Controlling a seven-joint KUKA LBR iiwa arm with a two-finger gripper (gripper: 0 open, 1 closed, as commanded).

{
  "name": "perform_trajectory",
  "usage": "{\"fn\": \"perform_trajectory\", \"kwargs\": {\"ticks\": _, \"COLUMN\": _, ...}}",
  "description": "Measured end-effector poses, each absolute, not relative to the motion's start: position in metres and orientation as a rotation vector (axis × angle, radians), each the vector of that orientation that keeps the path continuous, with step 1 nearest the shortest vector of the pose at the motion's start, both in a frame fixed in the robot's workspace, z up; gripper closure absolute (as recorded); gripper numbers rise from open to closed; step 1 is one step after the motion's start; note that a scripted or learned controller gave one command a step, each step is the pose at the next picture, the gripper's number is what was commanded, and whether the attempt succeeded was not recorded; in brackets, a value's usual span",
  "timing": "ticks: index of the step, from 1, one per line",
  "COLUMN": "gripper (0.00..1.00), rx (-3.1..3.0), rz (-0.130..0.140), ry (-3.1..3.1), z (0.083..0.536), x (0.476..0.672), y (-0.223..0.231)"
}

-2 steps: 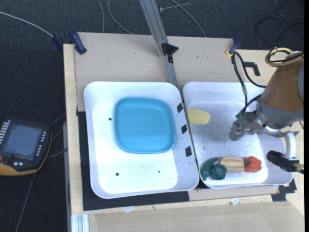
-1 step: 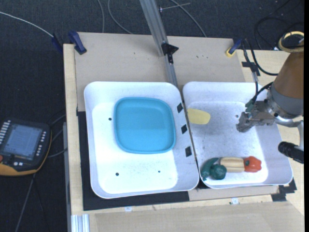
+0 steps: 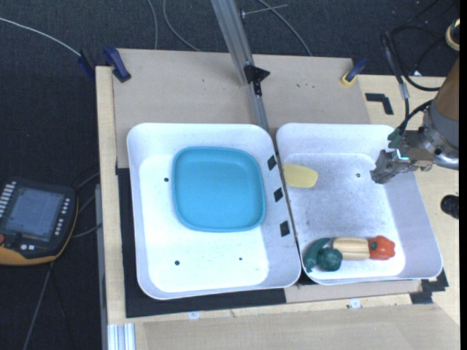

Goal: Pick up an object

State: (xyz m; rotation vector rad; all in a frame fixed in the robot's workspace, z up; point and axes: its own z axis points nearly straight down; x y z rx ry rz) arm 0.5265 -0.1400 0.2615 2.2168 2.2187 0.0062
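Observation:
The right bin (image 3: pixel 408 217) holds a pale yellow flat piece (image 3: pixel 300 176) near its left wall. Along its front edge lie a dark green round object (image 3: pixel 323 257), a tan stick-shaped piece (image 3: pixel 351 248) and a red object (image 3: pixel 381 248), all in a row. My gripper (image 3: pixel 384 169) hangs over the right bin's upper right part, well apart from all of these. Nothing is visible between its fingers.
The left bin (image 3: pixel 149 195) holds a blue square plate (image 3: pixel 219 188). A metal pole (image 3: pixel 232 28) slants down to the gap between the bins. A teach pendant (image 3: pixel 33 221) lies off the bench at left. Cables run across the dark floor behind.

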Motion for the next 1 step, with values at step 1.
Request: {"fn": "perform_trajectory", "kwargs": {"ticks": 1, "gripper": 1.0, "rx": 2.218, "rz": 0.004, "ry": 2.22, "z": 0.2992, "x": 0.5272, "y": -0.14}}
